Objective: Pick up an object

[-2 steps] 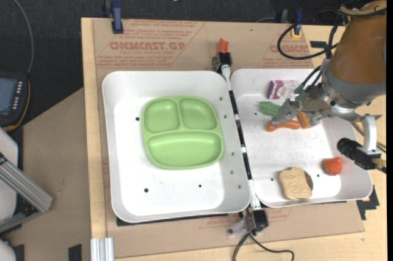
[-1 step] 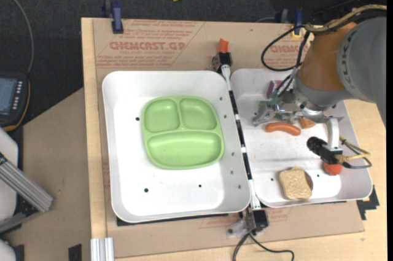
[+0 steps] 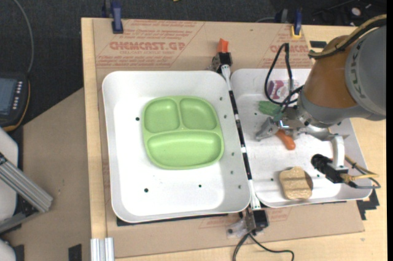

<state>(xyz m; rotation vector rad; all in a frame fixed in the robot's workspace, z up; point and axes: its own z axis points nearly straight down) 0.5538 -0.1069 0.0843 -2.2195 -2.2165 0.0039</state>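
— Camera view: how far along is the pick?

— Barely begun, I judge. The tool [image 3: 274,126] is hanging low in the right bin [image 3: 245,83], its grip unclear, just beside an orange object [image 3: 287,140] lying loose; nothing is being lifted.

— Anything readable?

— Red "CHEMCAST GP" print is showing on the worktop [image 3: 147,45].

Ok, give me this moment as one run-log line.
arm: over right bin | end effector: low beside orange object | green divided plate: left bin | sponge-like block: right bin, untouched
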